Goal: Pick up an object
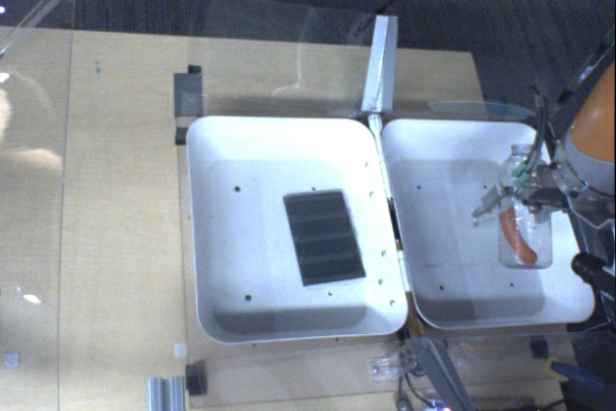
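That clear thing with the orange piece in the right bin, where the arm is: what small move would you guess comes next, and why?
Probably a short drop straight down. The gripper sits above the clear object in the right bin, near its upper end, but nothing visibly sits between its fingers. The dark pad lies far off in the left bin.

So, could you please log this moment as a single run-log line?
arm: over right bin | gripper: above clear object with orange inside, grasp unclear | left bin: dark ridged pad, untouched

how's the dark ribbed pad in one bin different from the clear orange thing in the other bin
The dark ribbed pad is opaque, flat and rectangular; the clear orange-tipped object is see-through and narrower. The pad lies alone mid-bin; the clear object lies right under the gripper. Both rest on white bin floors.
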Controlling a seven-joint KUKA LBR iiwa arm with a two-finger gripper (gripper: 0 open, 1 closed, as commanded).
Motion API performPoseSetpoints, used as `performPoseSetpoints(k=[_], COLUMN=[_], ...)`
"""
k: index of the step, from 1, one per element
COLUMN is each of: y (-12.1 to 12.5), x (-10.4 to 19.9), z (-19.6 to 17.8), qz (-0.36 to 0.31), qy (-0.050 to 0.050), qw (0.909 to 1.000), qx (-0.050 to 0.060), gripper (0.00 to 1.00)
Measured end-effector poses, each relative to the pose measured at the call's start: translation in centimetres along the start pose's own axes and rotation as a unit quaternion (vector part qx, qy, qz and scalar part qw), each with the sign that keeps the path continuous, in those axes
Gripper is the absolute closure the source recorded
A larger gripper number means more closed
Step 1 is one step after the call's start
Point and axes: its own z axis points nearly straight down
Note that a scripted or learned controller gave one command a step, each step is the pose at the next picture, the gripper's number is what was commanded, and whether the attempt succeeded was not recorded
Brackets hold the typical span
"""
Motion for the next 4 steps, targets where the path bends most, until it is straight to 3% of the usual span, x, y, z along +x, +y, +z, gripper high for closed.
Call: performPoseSetpoints(k=[1,2,3,4], y=[3.3,6.0,6.2,6.7], x=[-5.8,-6.6,-6.4,4.0], z=[7.2,13.6,12.5,2.4], qz=[0.002,-0.003,-0.003,-0.144], qy=[0.0,-0.001,-0.001,-0.001], qw=[1.0,1.0,1.0,0.9896], qx=[0.0,-0.005,-0.007,-0.003], gripper=[0.0,0.0,1.0,1.0])
